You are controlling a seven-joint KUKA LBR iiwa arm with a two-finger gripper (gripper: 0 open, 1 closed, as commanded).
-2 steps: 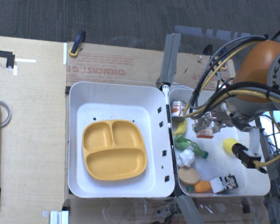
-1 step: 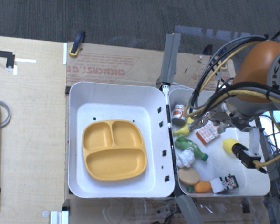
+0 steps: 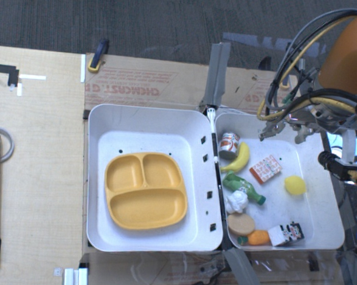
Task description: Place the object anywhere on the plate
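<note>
Yellow plate (image 3: 146, 191) (three compartments) sitting bare in the left bin (image 3: 96, 182). Right bin (image 3: 326, 204) crammed w/ stuff: banana (image 3: 240, 159), small can (image 3: 228, 143), red-white box (image 3: 265, 169), lemon (image 3: 295, 185), green bottle (image 3: 243, 189), round tan thing (image 3: 241, 224) near the front. Pincer (image 3: 284, 129) hanging over the right bin's back edge, nothing visibly gripped; can't tell whether spread or clenched.

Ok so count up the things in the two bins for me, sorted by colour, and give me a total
Yellow: 3, the plate, the banana, the lemon
Green: 1, the bottle
Orange: 1, the small round fruit
Red and white: 2, the can, the box
Tan: 1, the round disc
White: 2, the crumpled piece, the black-printed packet
Total: 10
</note>
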